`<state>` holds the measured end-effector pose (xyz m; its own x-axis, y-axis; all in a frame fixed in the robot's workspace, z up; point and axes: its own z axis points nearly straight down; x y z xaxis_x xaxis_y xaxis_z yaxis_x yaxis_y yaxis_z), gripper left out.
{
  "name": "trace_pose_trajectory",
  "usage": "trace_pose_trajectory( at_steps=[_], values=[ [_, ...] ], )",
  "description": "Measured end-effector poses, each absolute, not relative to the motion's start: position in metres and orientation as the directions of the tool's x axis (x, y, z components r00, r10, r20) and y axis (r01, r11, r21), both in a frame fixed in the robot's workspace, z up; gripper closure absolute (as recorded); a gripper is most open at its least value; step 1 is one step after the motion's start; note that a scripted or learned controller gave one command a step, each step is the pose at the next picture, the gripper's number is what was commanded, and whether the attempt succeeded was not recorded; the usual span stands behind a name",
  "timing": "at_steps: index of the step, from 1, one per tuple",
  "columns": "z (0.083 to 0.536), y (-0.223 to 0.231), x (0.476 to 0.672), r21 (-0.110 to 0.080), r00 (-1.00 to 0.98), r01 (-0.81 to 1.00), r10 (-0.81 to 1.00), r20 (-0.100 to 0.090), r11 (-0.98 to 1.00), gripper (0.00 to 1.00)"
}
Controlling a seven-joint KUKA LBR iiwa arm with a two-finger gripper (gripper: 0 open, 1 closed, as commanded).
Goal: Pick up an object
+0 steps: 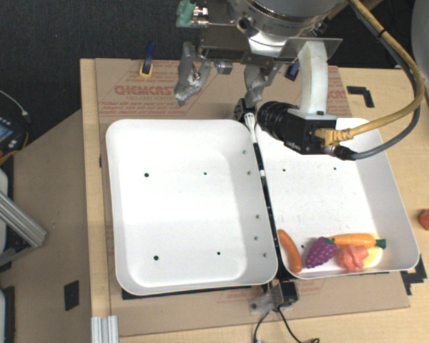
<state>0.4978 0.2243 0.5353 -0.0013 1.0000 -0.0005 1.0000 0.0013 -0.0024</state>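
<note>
Progress: nothing is picked up yet; the whole grasp is left, as far as the view shows.
Gripper: the gripper [222, 84] hangs above the far edge of the two bins, over the cardboard-covered worktop [121, 84].
Fingers: the fingers [189, 77] are spread apart with nothing between them.
Objects: the orange carrot [356, 240], purple grapes [319, 252], a pink piece [352, 258] and a reddish sausage-shaped toy [289, 250] lie bunched at the near edge of the right bin [357, 191], well away from the fingers, toward the camera and to the arm's side.
Left bin: the left bin [129, 191] sits nearer the fingers, just toward the camera.
In the way: the black camera unit [293, 127] and its yellow cable [386, 116] hang over the right bin's far corner; judged, the toys' crowding against the rim may hamper a clean grasp.
Stray: a small red thing [428, 219] lies outside the right bin, far from the fingers.
</note>
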Motion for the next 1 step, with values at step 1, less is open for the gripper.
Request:
trace_pose_trajectory(
  at_steps=[1],
  values=[
    [0.5455, 0.2248, 0.4986, 0.001, -0.001, 1.000, 1.000, 0.001, 0.001, 1.00]
  ],
)
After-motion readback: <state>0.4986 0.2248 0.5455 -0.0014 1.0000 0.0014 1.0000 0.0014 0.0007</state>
